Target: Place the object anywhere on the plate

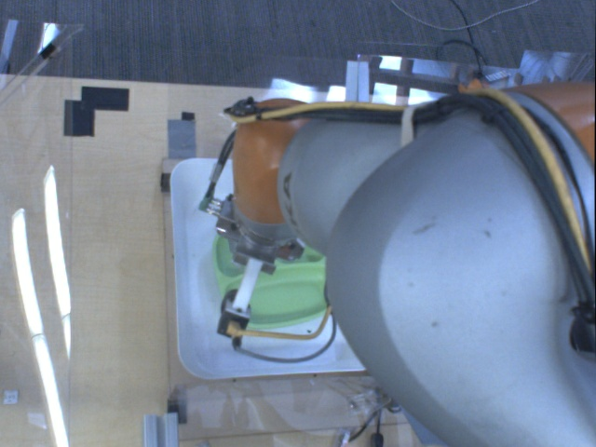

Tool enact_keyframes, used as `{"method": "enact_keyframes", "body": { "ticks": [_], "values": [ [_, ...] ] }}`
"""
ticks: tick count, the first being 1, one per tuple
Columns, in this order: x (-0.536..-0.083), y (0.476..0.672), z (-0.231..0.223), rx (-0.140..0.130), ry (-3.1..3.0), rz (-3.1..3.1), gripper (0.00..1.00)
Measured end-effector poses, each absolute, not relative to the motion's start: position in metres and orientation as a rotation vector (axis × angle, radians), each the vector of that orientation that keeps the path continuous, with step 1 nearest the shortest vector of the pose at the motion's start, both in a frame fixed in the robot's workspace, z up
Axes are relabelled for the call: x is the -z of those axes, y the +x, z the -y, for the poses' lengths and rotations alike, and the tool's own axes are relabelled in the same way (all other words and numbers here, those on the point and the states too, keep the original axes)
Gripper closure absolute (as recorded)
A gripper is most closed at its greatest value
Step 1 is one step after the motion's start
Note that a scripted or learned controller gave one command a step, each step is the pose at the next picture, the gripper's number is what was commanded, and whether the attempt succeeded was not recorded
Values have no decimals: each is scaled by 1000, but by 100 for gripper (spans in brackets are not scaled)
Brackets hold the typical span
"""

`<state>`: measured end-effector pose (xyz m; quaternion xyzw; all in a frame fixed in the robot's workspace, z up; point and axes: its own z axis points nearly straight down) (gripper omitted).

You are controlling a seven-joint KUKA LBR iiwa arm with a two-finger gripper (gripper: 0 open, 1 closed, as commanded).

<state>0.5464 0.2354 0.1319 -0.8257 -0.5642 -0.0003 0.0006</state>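
A: Where are the jaws?

B: Under the orange band (256,170) of the grey arm (447,268), pointing down into the white bin (191,343). The wrist covers them from above, so I cannot tell whether they are open or closed.

A: And the plate?

B: The green plate (293,296) lies in that bin, right beneath the jaws. It reaches out to their right, where the arm hides its far part.

A: The object?

B: I cannot tell where it lies. The wrist and arm cover the space at the jaws.

A: What else is around?

B: 1 bin wall runs left of the jaws, with the wooden table (102,277) beyond it. Farther up and left of the jaws, a black L-shaped mark (91,110) sits on the table. A small grey block (182,138) stands between that mark and the jaws.
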Motion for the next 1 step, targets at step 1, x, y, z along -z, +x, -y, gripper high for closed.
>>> {"method": "enact_keyframes", "body": {
  "ticks": [1],
  "values": [
    [-227,645,-235,10,-2591,1779,100]
  ]
}}
